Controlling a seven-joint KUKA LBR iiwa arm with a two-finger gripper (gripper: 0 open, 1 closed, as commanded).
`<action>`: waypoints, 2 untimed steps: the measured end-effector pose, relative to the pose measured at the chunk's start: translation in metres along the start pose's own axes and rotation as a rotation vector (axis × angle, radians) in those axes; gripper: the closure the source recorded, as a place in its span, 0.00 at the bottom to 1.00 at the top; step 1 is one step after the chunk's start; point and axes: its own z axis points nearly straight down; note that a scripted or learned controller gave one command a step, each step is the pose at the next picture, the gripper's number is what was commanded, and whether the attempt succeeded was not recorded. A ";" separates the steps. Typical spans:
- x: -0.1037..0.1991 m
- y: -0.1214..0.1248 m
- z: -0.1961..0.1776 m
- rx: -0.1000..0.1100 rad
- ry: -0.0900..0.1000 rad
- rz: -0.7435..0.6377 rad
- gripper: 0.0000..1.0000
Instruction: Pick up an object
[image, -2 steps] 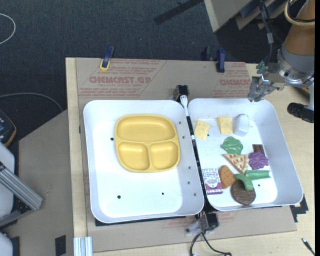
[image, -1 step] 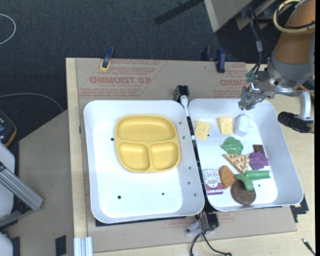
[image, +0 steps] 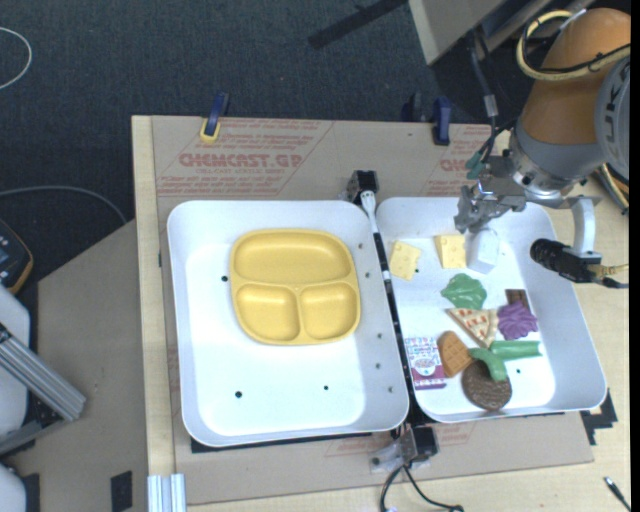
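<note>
My gripper (image: 482, 222) hangs over the back of the right bin (image: 575, 340), just above a small white object (image: 484, 251). Whether that object is held or simply lies in the bin is unclear. To the left of it lie two yellow cheese pieces (image: 405, 260) (image: 452, 251). In front of them sit a green leafy piece (image: 464, 292), a pizza slice (image: 475, 323), purple grapes (image: 517, 320), a long green item (image: 510, 352), a tan cracker (image: 454, 352), a dark round cookie (image: 486, 387) and a pink-and-white packet (image: 425, 362).
The left bin (image: 200, 330) holds a yellow divided tray (image: 295, 283). A black cylinder (image: 560, 257) juts in beside the gripper at the right bin's far right. Clamps (image: 211, 120) (image: 441, 120) grip the board's back edge.
</note>
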 end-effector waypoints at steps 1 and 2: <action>0.036 -0.032 -0.004 0.000 0.000 0.001 1.00; 0.086 -0.058 0.007 0.002 0.001 -0.001 1.00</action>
